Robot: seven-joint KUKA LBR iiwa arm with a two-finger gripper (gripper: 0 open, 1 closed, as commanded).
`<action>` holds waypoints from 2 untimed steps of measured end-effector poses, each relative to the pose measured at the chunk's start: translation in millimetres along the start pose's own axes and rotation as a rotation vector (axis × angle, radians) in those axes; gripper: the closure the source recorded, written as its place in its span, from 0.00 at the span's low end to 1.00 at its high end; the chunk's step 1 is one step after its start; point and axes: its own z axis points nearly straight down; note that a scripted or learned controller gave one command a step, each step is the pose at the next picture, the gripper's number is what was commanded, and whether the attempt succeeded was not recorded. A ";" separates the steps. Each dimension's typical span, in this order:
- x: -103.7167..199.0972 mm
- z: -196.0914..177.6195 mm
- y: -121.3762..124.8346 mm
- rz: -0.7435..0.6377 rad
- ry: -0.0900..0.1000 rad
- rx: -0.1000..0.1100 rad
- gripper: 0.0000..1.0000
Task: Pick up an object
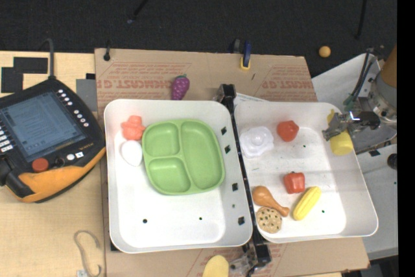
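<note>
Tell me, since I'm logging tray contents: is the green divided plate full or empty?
Empty. All three compartments of the green divided plate show bare green plastic; the white egg and orange toy lie beside it in the left bin.

The arm (grey, orange-banded) is cut off at the right edge.

Two white bins sit side by side. The left bin holds a green divided plate, an orange-pink toy and a white egg. The right bin holds a tomato, a red pepper, a corn cob, a drumstick, a cookie and a clear lid. The gripper hangs at the right bin's far right rim, a yellow block just beneath it.
</note>
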 end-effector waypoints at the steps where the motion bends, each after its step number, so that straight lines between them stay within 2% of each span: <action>1: 60.4 7.3 0.9 -0.006 0.003 0.005 1.00; 2: 108.3 14.9 -2.3 -0.005 0.003 0.007 1.00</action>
